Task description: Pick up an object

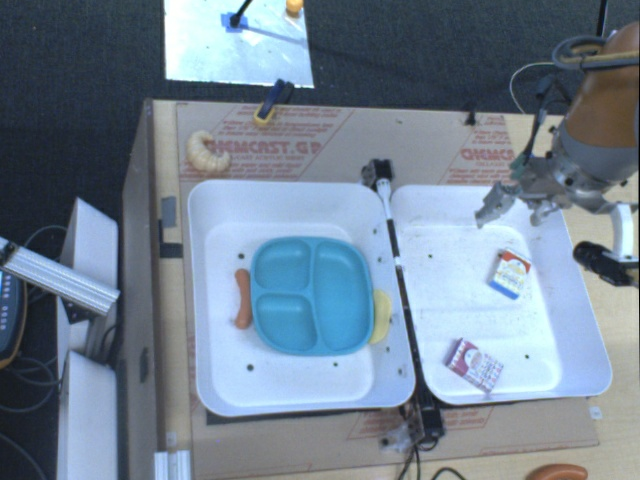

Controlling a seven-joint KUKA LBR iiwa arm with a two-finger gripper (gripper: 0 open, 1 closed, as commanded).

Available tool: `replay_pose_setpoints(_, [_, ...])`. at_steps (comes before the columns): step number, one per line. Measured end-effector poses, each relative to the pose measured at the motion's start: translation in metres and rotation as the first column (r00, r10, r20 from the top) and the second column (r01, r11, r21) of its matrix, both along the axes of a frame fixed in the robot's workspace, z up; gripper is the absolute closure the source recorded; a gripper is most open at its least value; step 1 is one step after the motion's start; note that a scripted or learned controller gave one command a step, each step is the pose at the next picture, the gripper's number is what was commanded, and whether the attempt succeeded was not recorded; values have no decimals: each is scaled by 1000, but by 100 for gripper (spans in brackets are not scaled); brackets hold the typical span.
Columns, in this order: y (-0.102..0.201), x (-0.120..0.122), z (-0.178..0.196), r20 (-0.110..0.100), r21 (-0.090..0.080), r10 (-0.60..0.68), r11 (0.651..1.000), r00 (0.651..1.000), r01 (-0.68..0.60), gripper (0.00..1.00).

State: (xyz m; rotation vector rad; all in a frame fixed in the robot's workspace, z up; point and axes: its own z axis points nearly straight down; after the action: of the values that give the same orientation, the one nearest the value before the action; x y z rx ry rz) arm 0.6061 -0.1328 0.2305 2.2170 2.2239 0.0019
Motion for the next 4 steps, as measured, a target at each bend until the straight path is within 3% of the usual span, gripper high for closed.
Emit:
replay_pose_setpoints(1, [-59, -7, -45, -1, -2, -2, 1000, 1000, 2, 0])
replay_pose_setpoints(2, [-74, -2, -137, -3, 0, -2, 1000, 1000, 2, 0])
replay_pose_setpoints(3, [-74, 0, -125, 3, -1, -1, 1000, 1000, 1, 100])
replay_pose_setpoints(4, [-40, 30, -69, 3, 0, 1, 1000, 1000, -1, 100])
